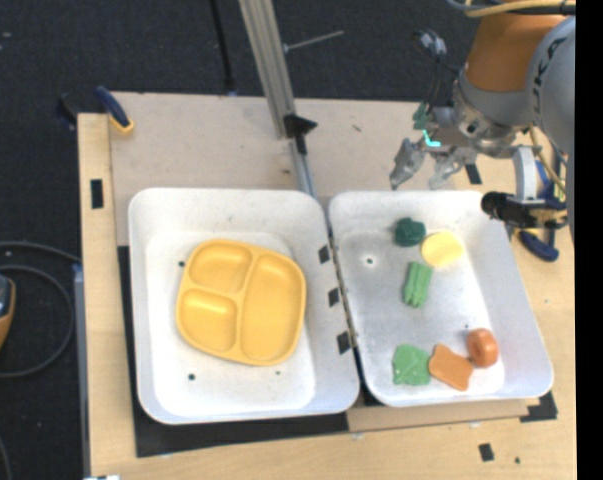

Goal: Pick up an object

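The gripper hangs over the bare bench just beyond the far rim of the right bin, with the grey arm and its orange band rising toward the far right corner. Its two fingers point down with a visible gap between them, so the jaws stand open and hold nothing.

Inside the right bin the objects lie well apart from the gripper. A dark green piece sits nearest the far rim, touching a yellow round piece to its right. A light green ridged piece lies just nearer than those two. Along the near edge sit a green block, an orange flat piece beside it, and an orange-red rounded piece to the right.

The left bin holds a yellow divided plate with three compartments
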Tool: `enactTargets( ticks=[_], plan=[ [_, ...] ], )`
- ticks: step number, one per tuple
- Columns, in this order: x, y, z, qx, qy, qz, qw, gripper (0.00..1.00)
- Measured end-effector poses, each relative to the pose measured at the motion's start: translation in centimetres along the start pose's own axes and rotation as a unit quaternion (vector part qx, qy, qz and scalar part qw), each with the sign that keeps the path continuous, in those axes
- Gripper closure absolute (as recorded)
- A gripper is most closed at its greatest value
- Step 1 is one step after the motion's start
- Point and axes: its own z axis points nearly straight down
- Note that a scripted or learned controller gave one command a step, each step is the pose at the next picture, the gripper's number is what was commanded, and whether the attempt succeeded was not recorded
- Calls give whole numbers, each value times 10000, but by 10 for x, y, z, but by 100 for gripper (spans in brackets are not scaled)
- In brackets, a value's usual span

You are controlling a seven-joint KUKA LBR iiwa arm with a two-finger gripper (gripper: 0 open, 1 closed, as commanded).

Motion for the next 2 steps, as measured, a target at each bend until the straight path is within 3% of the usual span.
enactTargets(
  ticks=[1,2],
  plan=[
    [0,1,-2,-23,-2,-3,10000,0],
    [-9,4,56,2,-15,3,10000,0]
  ],
)
